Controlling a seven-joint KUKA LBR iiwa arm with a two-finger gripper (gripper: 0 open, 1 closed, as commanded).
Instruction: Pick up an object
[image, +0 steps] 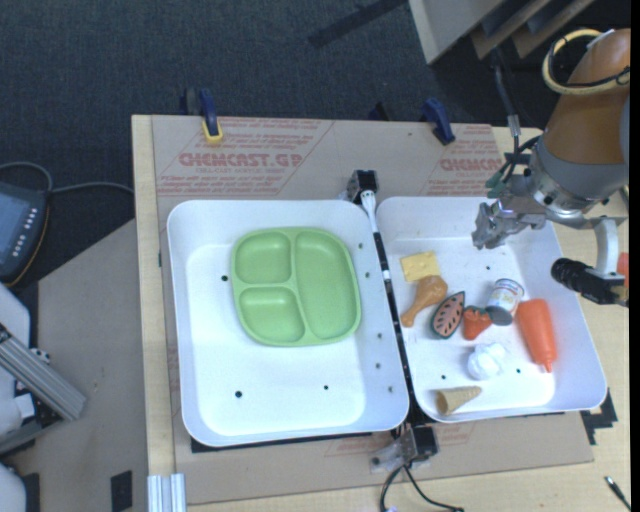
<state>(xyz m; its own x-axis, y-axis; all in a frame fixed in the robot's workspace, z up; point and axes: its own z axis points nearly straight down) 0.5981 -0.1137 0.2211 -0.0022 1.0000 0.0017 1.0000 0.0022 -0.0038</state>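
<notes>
The right bin (455, 222) holds several toy foods. A yellow cheese wedge (420, 265) lies beside a tan drumstick (424, 298), with a watermelon slice (449, 314) and a small red piece (477, 322) below. Further right are a small tin can (506, 296) and an orange carrot (538, 332). A white lump (487, 362) and a tan cone (456, 399) lie near the front. My gripper (489, 232) hangs over the bin's back right part, above and apart from the can, with nothing seen in it.
The left bin (190, 330) holds a green divided plate (296, 285). A black hinge strip (385, 290) runs between the bins. Blue clamps (210, 115) (438, 118) sit at the bench's back edge. A black part of the arm (588, 280) overhangs the right bin's right rim.
</notes>
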